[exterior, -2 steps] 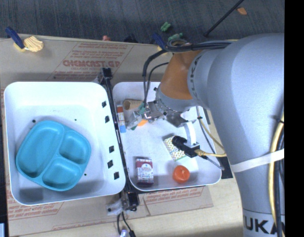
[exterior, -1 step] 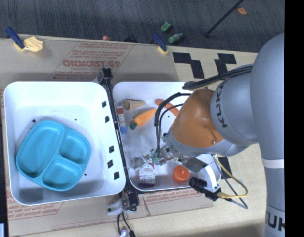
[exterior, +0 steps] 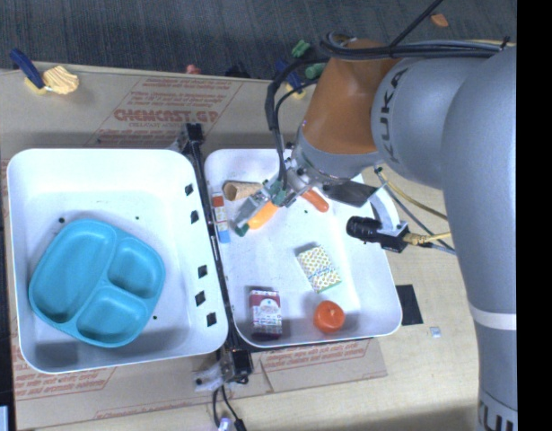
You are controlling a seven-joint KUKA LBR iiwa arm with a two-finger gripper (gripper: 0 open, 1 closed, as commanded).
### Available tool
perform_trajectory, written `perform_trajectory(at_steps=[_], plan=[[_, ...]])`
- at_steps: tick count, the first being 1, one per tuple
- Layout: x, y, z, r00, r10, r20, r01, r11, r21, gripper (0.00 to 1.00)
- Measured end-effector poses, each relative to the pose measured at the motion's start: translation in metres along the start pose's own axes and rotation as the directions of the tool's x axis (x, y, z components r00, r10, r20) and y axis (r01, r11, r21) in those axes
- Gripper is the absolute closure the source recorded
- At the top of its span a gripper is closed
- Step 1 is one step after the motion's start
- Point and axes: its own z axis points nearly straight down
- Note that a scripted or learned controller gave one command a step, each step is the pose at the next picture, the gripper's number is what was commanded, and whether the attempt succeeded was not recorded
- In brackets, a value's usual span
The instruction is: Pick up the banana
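Note:
My gripper (exterior: 255,215) is low in the right bin (exterior: 383,299), near its back left part, below the orange wrist band. A short yellow-orange piece (exterior: 266,214) lies right at the gripper's tip and may be the banana. Most of it is hidden by the gripper. I cannot tell whether the piece is held or only lies beside the gripper.
The right bin also holds a tan cylinder (exterior: 240,189), an orange stick-like piece (exterior: 317,201), a patterned packet (exterior: 319,268), an orange fruit (exterior: 328,315) and a dark red box (exterior: 266,311). A blue divided plate (exterior: 96,281) lies in the left bin (exterior: 24,187).

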Motion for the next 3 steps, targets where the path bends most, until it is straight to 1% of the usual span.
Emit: perform_trajectory(at_steps=[1,2,3], plan=[[0.053,-0.017,0.001,1.000,-0.018,-0.003,0.018,1.000,0.004,0.00],[0.089,-0.074,0.001,0.975,-0.222,-0.004,0.222,0.975,0.003,0.00],[0.148,-0.035,0.001,0.997,-0.079,-0.002,0.079,0.997,0.002,0.00]])
